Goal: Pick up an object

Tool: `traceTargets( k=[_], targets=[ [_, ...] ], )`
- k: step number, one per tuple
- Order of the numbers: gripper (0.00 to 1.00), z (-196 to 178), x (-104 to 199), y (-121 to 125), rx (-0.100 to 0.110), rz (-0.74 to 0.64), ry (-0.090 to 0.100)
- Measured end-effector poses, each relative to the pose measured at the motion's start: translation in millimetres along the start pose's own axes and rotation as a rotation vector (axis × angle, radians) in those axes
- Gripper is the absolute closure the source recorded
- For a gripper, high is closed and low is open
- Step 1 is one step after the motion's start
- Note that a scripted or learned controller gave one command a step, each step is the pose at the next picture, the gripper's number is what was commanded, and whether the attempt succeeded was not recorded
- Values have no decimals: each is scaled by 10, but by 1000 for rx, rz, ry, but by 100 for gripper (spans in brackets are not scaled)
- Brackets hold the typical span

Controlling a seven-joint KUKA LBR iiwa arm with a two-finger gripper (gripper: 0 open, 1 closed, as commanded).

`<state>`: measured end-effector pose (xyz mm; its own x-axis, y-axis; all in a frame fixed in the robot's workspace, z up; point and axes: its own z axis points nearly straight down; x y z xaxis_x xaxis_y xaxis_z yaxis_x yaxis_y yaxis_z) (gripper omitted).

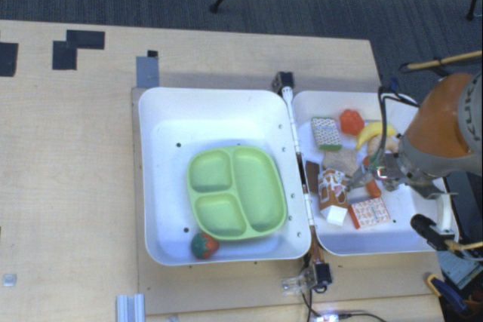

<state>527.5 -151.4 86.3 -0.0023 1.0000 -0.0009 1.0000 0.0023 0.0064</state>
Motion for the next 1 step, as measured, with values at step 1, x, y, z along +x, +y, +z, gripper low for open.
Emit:
traceTargets(
  k=[1],
  targets=[
    [100,-115,0,19,-5,-1,-1]
  ],
)
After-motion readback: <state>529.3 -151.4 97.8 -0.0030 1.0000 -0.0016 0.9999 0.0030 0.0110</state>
